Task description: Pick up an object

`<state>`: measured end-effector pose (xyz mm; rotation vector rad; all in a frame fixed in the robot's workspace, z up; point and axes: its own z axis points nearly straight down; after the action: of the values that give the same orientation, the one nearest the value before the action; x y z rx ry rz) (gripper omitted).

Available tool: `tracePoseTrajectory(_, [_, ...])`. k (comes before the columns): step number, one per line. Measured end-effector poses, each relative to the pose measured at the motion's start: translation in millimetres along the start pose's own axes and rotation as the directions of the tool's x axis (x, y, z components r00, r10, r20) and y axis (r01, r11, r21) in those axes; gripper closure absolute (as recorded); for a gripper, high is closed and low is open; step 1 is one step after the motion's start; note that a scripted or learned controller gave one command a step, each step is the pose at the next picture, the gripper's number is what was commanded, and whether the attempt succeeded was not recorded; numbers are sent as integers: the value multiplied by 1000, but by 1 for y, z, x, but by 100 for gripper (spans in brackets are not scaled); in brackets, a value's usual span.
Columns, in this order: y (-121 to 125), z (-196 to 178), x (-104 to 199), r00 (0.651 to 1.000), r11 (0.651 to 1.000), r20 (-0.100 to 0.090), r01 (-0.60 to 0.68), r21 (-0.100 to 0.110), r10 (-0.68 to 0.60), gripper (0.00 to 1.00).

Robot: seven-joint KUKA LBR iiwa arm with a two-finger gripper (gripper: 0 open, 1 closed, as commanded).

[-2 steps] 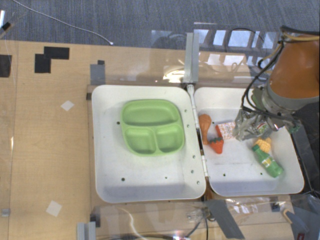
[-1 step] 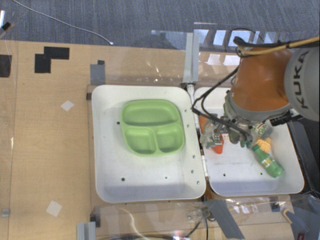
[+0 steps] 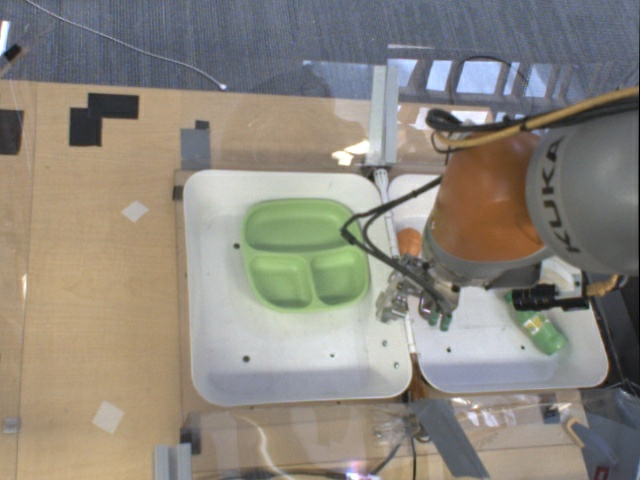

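Note:
A light green divided plate (image 3: 303,255) lies in the left bin (image 3: 215,358). An orange object (image 3: 408,240) peeks out from under the arm in the right bin (image 3: 500,368), mostly hidden. A green bottle-like object (image 3: 543,334) lies near the right bin's right side. My gripper (image 3: 414,306) hangs low over the seam between the two bins, just right of the plate's edge and below the orange object. Nothing shows in its grasp.
The arm's orange band and grey body (image 3: 500,208) cover much of the right bin's upper half. A black cable (image 3: 375,230) loops from the arm over the plate's right rim. A metal post (image 3: 382,108) stands behind the bins.

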<state>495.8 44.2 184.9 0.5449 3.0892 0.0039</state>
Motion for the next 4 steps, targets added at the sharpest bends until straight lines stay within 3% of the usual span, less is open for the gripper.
tracePoseTrajectory(1, [1, -11, -2, 1000, 1000, 7, 5, -3, -5, 100])
tracePoseTrajectory(2, [36, -56, 17, 1000, 1000, 5, -14, -4, 14, 100])
tracePoseTrajectory(3, [85, -24, 39, 965, 965, 0, 261, -1, -261, 100])
tracePoseTrajectory(4, [153, -35, 65, 998, 998, 0, -61, -3, 61, 100])
